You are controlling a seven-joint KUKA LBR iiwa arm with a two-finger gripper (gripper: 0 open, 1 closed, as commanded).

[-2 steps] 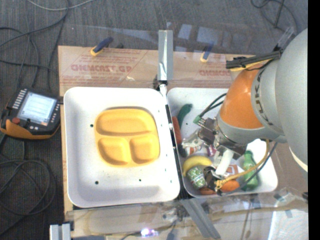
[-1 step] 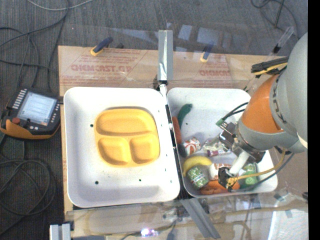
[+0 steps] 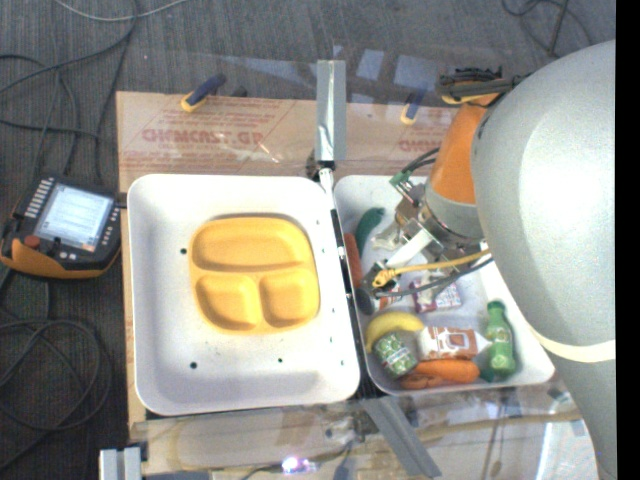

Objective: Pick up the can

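Gripper (image 3: 388, 273) is down in the R bin (image 3: 530, 368), near the bin's L wall, and it's too much of a jumble of metal bits and yellow wires to tell if it's open or closed. Nothing can be seen held in it. Just L of it lies a thin red thing (image 3: 351, 256) along the wall, and a dark green veg (image 3: 369, 222) sits a bit above that, toward the back. Can (image 3: 396, 354) is in the front part of the same bin, lower in the view than the gripper and apart from it; it's small w/ a green label. A banana (image 3: 394, 325) lies just above the can, touching it or v. close, so the banana is btw the can and the gripper. A carrot (image 3: 442, 372) lies at the front edge, just R of the can. A red and white box (image 3: 448, 342) sits above the carrot, and a green bottle (image 3: 498, 342) stands R of the box. Above the gripper comes the orange band (image 3: 458, 168), then the big grey arm (image 3: 560, 198), which covers the R side of the bin. L bin (image 3: 160, 368) holds a yellow tray (image 3: 256, 272) w/ 3 parts. A handheld screen (image 3: 62, 226) lies on the floor, far L
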